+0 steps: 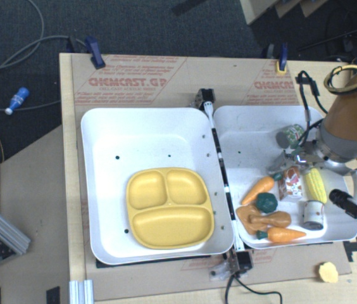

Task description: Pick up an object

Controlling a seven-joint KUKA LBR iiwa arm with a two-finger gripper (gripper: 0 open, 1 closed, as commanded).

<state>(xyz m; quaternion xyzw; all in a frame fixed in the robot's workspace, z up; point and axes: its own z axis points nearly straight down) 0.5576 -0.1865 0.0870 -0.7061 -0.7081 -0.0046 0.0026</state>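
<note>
- Two shallow white bins side by side on a bench covered with printed brown cardboard (166, 75); smooth, glossy plastic, rounded corners.
- In the left bin (102, 144): a yellow divided plate (169, 208), matte, rounded-square, three compartments, two small above one wide.
- In the right bin (242, 138): a cluster of small toys toward the near right side.
- An orange carrot (257, 190) lying at a slant, just beside a dark green round piece (267, 202).
- A tan, pear-like lump (266, 220) below those, touching a second carrot (286, 235) near the bin's front wall.
- A yellow corn cob (316, 185) with ribbed kernels, upright in the view, beside a small red-and-white packet (292, 183).
- A grey cylindrical can (313, 215) just under the corn.
- A pale green rounded thing (292, 133) near the far right, partly hidden.
- Gripper (292, 163) low over the right bin, between the green rounded thing and the packet; cannot tell how it is set.
- Arm (346, 122) reaching in from the right, orange band above a grey wrist, bent down toward the toys.
- On the bench in front of the right bin, a small yellow lump (328, 272).
</note>
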